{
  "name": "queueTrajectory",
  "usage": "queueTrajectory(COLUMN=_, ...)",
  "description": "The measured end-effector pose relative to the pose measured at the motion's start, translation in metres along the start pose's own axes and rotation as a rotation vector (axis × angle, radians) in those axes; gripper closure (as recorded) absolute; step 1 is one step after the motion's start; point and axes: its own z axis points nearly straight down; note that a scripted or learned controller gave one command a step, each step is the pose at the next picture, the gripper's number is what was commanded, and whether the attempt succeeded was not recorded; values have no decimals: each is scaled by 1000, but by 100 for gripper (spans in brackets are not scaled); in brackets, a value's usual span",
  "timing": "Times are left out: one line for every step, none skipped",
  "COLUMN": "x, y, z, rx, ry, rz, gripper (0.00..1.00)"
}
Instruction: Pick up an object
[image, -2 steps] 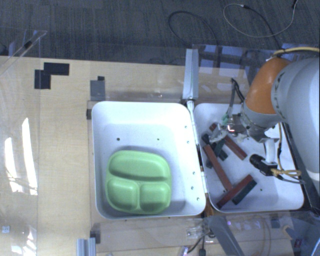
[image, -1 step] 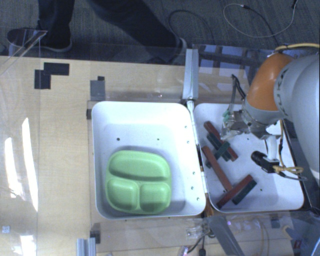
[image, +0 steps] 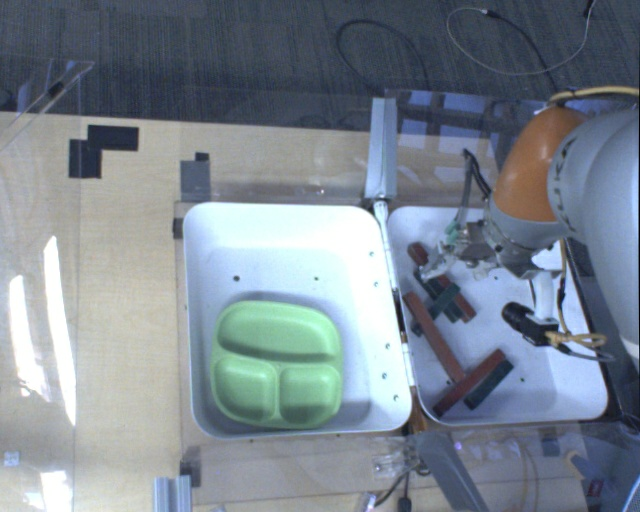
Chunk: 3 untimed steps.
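In the right bin, dark reddish-brown bars lie scattered.

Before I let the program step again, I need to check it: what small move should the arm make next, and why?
Probably a short descent. The gripper hovers in the right bin over the dark blocks near its far left corner, and nothing shows between its fingers, so lowering onto that cluster seems the likeliest way to a grasp.

Left bin far half open, green tray filling near half
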Motion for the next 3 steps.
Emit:
queueTrajectory(x=6, y=-30, z=31, rx=6, ry=3, rz=-22, gripper=0)
queueTrajectory(x=7, y=-27, z=19, rx=-1, ry=1, rz=-28, gripper=100)
queueTrajectory(x=39, y=53, z=-65, rx=11, ry=4, rz=-124, gripper=100)
